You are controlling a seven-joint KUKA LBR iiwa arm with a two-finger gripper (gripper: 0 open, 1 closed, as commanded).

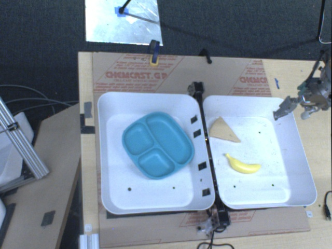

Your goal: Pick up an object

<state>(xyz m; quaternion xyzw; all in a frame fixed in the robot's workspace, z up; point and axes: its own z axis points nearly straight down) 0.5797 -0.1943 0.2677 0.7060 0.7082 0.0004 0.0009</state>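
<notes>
camera view, end effector (293, 109) over right bin (298, 154) far edge, banana (243, 165) apart

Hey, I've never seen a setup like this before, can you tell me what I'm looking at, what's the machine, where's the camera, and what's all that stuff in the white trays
This is one picture from a camera fixed above a bench, looking down at a slant. The machine is a robot arm reaching in from the right; its two-finger pincer hangs over the upper right corner of the right bin, fingers spread, with nothing between them. Its job is to pick something up. Two shallow white bins sit side by side. The left bin holds a blue divided plate with three compartments. The right bin holds a yellow banana and, above it, a tan wedge-shaped piece; I can't tell what that is. The two lie apart.
</notes>
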